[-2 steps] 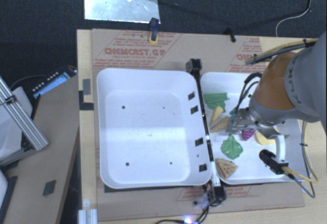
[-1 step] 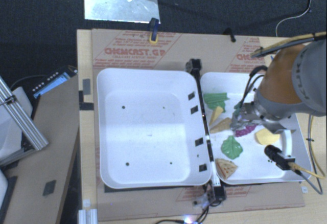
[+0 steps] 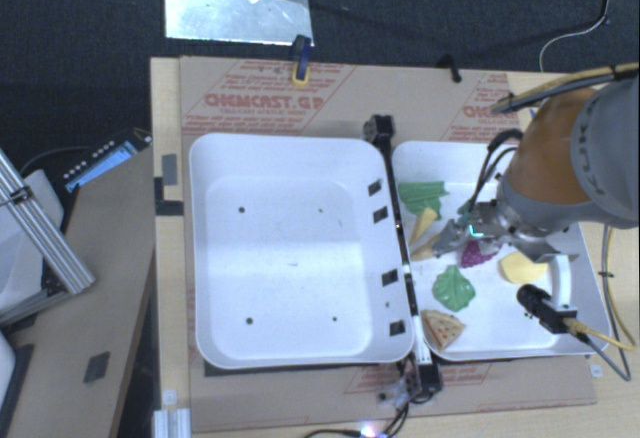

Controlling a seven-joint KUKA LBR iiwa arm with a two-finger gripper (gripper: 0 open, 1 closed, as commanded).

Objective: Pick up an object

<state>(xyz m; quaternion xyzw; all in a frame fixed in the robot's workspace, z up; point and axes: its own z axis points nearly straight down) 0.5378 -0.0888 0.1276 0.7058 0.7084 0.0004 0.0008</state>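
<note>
Tool: the two-finger tool (image 3: 455, 238) of the grey arm is seen low in the right shallow white bin (image 3: 495, 314), towards its left wall. Whether it is released or clenched cannot be told.
Task's thing: a small purple crinkled piece (image 3: 478, 253) is found just beside the tool, in the middle of the right bin.
Its look: a deep violet colour and an uneven outline are shown; part of it is hidden by the wrist.
Neighbours: a green ribbed piece (image 3: 421, 194), a pale yellow wedge (image 3: 427, 221), a green leaf-shaped piece (image 3: 455, 288), a yellow rounded chunk (image 3: 522, 269) and a tan triangular wedge (image 3: 443, 328) are spread around it.
Left white bin (image 3: 290, 256): it is set against the right one.
Writing: "CHEMCAST GP" is printed in red on the brown sheet (image 3: 330, 86) covering the worktop; the smaller lines cannot be read.
</note>
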